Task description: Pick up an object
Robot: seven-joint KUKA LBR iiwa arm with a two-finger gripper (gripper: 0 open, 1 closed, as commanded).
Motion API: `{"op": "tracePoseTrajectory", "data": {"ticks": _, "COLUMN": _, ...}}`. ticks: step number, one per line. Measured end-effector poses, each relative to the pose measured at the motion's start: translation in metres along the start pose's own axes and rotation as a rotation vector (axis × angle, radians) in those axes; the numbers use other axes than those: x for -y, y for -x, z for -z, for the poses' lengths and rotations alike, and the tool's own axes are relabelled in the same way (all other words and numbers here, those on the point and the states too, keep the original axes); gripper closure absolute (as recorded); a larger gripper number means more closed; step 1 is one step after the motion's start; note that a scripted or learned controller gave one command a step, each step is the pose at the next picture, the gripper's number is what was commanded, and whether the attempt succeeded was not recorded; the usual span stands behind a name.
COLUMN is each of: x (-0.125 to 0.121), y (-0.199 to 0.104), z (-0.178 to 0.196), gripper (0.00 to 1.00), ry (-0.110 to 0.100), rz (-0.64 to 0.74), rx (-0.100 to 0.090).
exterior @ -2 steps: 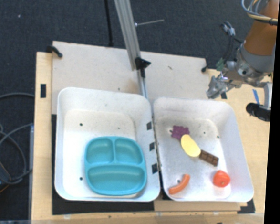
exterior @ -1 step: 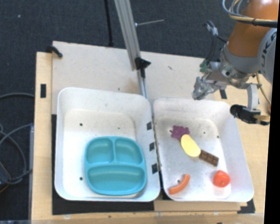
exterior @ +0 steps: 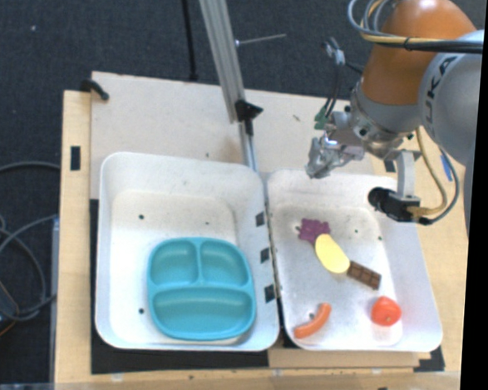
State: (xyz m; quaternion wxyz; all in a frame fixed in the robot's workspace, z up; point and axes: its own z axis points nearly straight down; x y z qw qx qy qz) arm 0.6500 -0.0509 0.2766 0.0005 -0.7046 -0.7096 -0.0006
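Hand (exterior: 319, 165) hangs above right bin's (exterior: 407, 243) far rim, nothing gripped.

glossy plastic tray (exterior: 199, 299), matt wood bench (exterior: 174, 118)

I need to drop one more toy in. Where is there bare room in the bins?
Left bin: the far strip behind the blue tray. Right bin: far end under the end effector. Crowded around the yellow piece, carrot and tomato.
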Motion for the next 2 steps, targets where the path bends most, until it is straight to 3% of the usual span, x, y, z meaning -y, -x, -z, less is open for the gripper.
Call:
{"op": "tracePoseTrajectory", "data": {"ticks": 1, "x": 0.021, "y": -0.048, "z": -0.019, "gripper": 1.00, "ry": -0.002, "rz": -0.001, "rx": 0.001}}
{"op": "tracePoseTrajectory", "data": {"ticks": 2, "x": 0.036, "y": -0.101, "z": -0.015, "gripper": 1.00, "ry": 0.000, "rz": 0.001, "rx": -0.001}}
